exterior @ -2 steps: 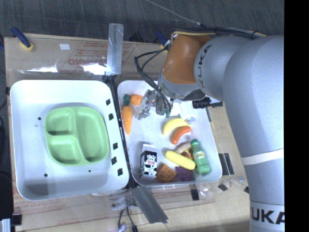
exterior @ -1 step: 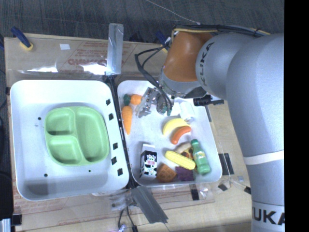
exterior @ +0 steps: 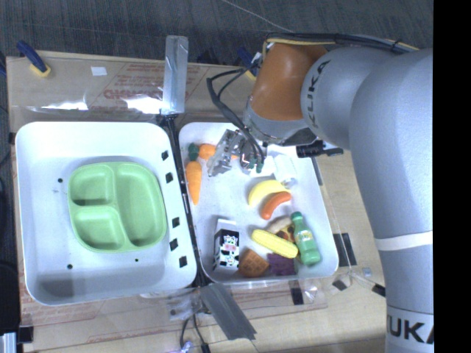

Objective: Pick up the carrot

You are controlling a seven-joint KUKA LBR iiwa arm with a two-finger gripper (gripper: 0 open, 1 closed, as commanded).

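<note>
While I watch from far away, I see the carrot (exterior: 193, 180) lying in the right bin (exterior: 316, 197), close against its left wall, a bit above the middle of the frame. It points down, with its green top at the upper end. Another small orange thing (exterior: 207, 151) sits just above it.

I think the carrot is a toy. It looks light and hard, and its smooth skin may be slippery. It gets thin toward the tip, so I would grab it across the fat part near the top. The wall beside it leaves little room for a finger on that side.

My gripper (exterior: 234, 155) hangs in the upper part of the right bin, just to the right of the carrot's top. It is near the carrot but I see nothing held in it. The metal parts are a blur, so I cannot tell how wide it is set.

Lower in the bin lie a banana (exterior: 266, 190) and a green bottle (exterior: 305, 243). A green plate (exterior: 116, 205) rests in the left bin (exterior: 37, 160).
</note>
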